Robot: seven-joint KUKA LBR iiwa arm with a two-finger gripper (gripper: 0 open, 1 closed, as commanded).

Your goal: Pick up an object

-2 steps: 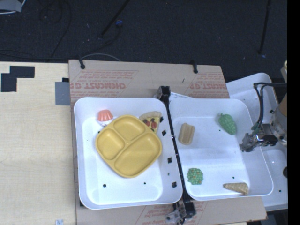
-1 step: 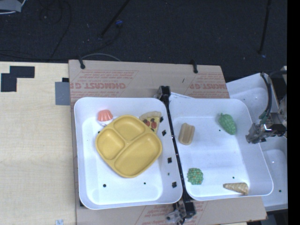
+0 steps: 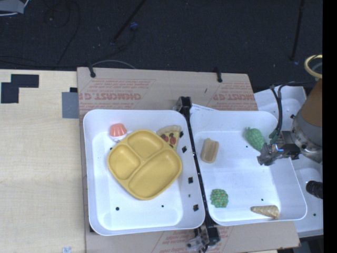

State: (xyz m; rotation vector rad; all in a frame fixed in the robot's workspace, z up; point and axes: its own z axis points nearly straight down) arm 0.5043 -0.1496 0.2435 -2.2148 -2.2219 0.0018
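Observation:
The right bin (image 3: 239, 121) holds a tan block (image 3: 209, 151), a green bumpy ball (image 3: 219, 197), a green leafy piece (image 3: 255, 138) and a tan cone (image 3: 266, 211). My gripper (image 3: 267, 157) hangs at the bin's right side, just right of and below the green leafy piece. Nothing shows between its tips. The left bin (image 3: 100, 210) carries a yellow divided plate (image 3: 145, 163), a pink cupcake (image 3: 118, 131) and a pizza slice (image 3: 170, 135).
A black divider bar (image 3: 190, 162) runs between the two bins. Cardboard (image 3: 158, 91) lies under them on the wooden bench (image 3: 37, 167). Cables (image 3: 278, 107) trail by the arm at the right.

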